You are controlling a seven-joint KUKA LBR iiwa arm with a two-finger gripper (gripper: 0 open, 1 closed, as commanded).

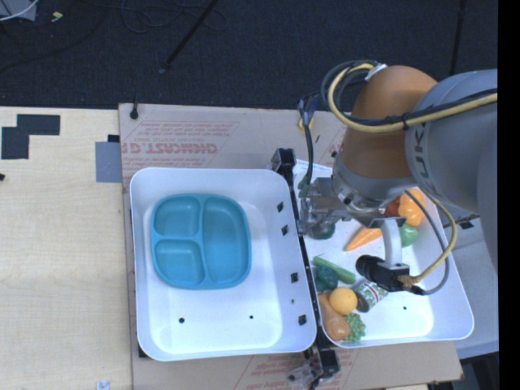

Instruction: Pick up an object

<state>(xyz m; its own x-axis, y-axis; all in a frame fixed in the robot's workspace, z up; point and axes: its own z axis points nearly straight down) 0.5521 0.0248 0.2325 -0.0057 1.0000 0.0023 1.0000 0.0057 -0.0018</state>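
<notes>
— Where's the pincer now?

— Down in the right bin, at its left wall; the gripper sits under the grey arm with its orange band, and I cannot tell how wide it stands or whether it has hold of anything.

— What's around it?

— Toy food, crowded along that wall. One carrot just right of it, one orange pepper beyond that, one green bean pod below, one yellow lemon, and a leafy green piece in the near corner. A small dark can lies by the lemon, touching it.

— And open room?

— The right bin's near right floor is bare. The left bin carries one blue three-compartment plate, well apart from its near rim, with bare white floor along that side. The two bins touch along the middle.
</notes>
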